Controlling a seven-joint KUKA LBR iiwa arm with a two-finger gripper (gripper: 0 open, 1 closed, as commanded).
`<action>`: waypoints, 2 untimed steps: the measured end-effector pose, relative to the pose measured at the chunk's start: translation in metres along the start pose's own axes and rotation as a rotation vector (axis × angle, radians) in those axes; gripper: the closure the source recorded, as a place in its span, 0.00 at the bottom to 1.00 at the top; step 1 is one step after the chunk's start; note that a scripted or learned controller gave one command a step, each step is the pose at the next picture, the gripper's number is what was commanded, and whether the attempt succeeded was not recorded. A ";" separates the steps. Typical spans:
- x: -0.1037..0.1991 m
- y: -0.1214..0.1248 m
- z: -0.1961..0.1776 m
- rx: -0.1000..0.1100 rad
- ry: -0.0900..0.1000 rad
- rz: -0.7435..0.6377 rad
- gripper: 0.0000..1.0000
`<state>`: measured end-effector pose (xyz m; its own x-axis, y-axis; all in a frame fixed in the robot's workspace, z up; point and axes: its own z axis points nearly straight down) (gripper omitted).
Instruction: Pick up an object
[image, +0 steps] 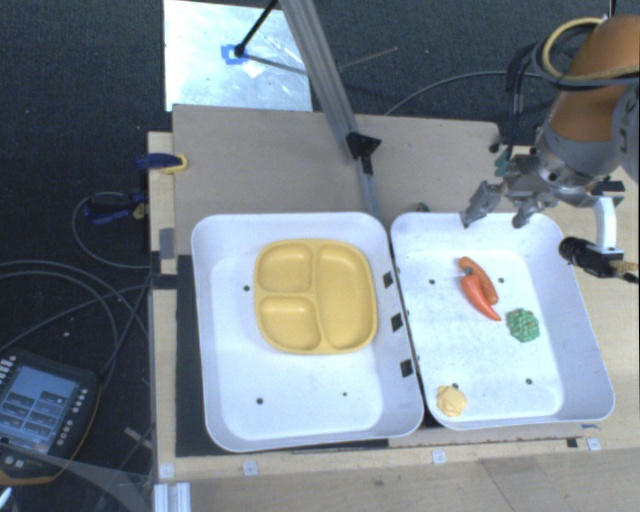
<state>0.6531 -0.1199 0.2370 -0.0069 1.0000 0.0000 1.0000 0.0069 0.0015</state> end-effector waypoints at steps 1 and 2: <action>0.000 0.000 0.000 0.000 -0.001 -0.001 0.00; -0.009 0.004 0.054 0.004 -0.001 0.007 0.00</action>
<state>0.6577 -0.1289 0.1833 -0.0003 1.0000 -0.0007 1.0000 0.0003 -0.0030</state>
